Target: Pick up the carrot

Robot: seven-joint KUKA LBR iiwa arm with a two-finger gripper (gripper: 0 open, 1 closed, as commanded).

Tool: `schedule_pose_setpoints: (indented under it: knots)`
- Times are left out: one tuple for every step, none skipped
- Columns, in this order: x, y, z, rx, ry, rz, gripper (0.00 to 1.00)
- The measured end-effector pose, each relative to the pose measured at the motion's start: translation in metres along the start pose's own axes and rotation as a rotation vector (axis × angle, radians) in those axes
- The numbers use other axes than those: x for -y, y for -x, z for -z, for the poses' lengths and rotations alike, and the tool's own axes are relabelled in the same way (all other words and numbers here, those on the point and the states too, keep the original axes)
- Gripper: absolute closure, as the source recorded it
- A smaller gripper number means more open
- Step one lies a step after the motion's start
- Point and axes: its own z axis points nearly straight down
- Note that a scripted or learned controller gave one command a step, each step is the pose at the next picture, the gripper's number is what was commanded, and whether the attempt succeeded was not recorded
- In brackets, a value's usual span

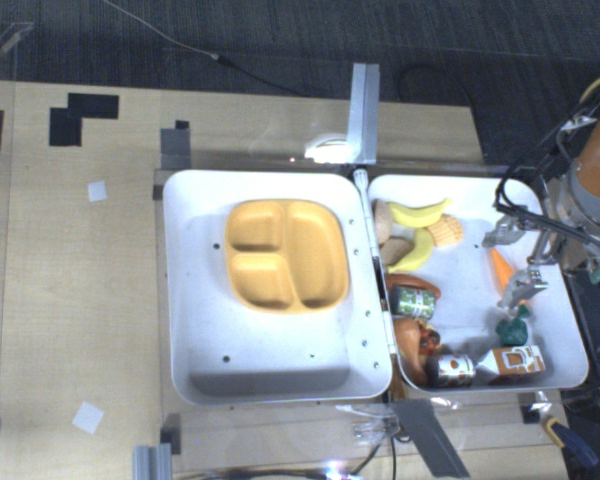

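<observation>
End effector (525, 260) over right bin (580, 368), grip state unclear, partly hiding carrot (500, 268)

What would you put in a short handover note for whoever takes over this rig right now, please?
Claw: low over the right bin's right side; whether it is open or shut cannot be told from this view.
Carrot: lying in the right bin, just left of the claw, not visibly gripped.
Nearby: bananas at the bin's upper left, a can below them, a small carton near the bottom edge. A yellow divided plate sits in the left bin.
Done: approach to the carrot.
Left: grasp the carrot and lift it.
</observation>
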Motion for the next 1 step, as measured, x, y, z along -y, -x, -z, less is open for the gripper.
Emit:
schedule_pose_setpoints:
  knots:
    - [0.0464, 0.0598, -0.0840, -0.007, 0.002, -0.070, 0.00]
